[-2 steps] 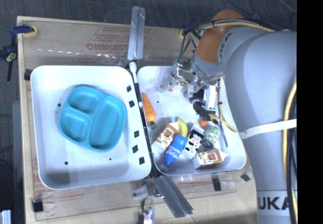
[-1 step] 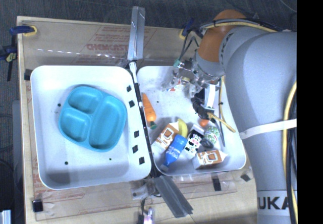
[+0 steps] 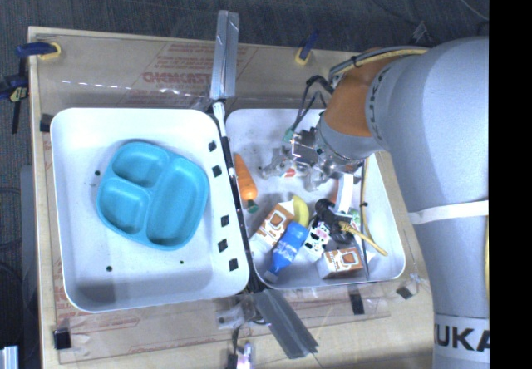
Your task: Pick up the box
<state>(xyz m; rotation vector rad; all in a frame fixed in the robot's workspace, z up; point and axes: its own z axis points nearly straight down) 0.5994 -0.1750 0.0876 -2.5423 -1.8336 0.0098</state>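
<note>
White capital letters "UKA", the visible part of the maker's name, stood on the grey arm base (image 3: 460, 309) at the lower right. Faint reddish print ran across the clear sheet (image 3: 179, 72) covering the bench, too blurred to read with certainty.

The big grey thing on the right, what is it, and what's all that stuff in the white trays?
That grey thing is a robot arm with an orange band. The camera sits above the bench and looks down at a slant. At the arm's end is a pincer, hanging low over the right tray; I can't tell if it is open or holding anything. That tray has a carrot, a banana, a blue bottle and small boxes, like this box. The left tray holds a blue plate with sections.
</note>
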